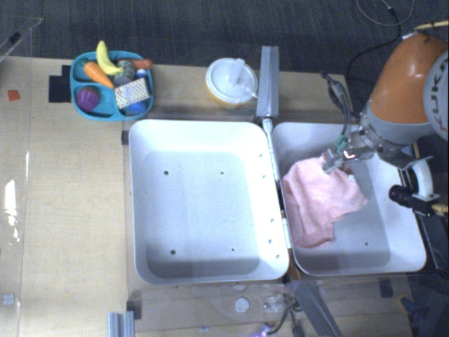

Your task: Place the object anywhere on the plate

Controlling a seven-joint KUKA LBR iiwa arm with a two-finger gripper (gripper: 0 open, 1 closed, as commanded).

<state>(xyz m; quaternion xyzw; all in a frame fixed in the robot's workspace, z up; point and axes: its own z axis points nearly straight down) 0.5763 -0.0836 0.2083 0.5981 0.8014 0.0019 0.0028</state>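
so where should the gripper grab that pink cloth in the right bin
Probably the raised fold at the pink cloth's upper right corner, under the gripper, coming straight down. The cloth lies crumpled and mostly flat on the right bin floor, so a bunched ridge gives the fingers something to pinch.

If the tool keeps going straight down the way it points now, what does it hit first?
Most likely the pink cloth: the tool sits over the cloth's upper right corner in the right bin. Its height above the cloth is unclear.
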